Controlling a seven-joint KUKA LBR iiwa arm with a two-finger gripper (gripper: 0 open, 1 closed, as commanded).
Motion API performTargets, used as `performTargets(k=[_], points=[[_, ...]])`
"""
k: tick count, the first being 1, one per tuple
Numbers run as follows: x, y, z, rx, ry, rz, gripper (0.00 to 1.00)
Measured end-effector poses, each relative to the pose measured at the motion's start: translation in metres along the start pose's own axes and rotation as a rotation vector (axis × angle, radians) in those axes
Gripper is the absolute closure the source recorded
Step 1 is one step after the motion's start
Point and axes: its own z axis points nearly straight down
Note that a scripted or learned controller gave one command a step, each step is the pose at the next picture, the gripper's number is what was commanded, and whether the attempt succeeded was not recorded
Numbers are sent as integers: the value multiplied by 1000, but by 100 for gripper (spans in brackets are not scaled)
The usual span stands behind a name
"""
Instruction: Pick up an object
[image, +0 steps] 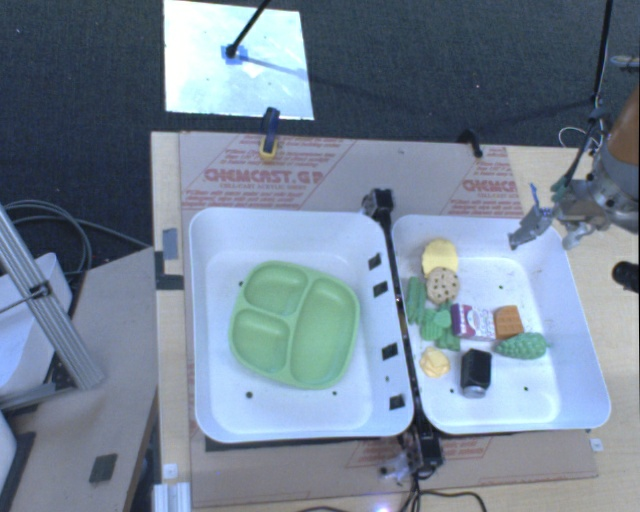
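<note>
Toys (470, 325) in bin, fingers (527, 230) spread, empty

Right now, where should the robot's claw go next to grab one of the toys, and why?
Probably left and down toward the toys. The two-finger gripper hangs over the upper right rim of the right-hand shallow white bin, holding nothing, while the toys lie lower, nearer the divider. The round yellow toy is among the nearest and has bare floor on its right.

Fixed overhead camera, slanted down, both bins (300, 225)
</note>
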Motion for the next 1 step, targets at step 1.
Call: performTargets(k=[1], points=[[18, -48, 148, 2, 1, 2, 0]])
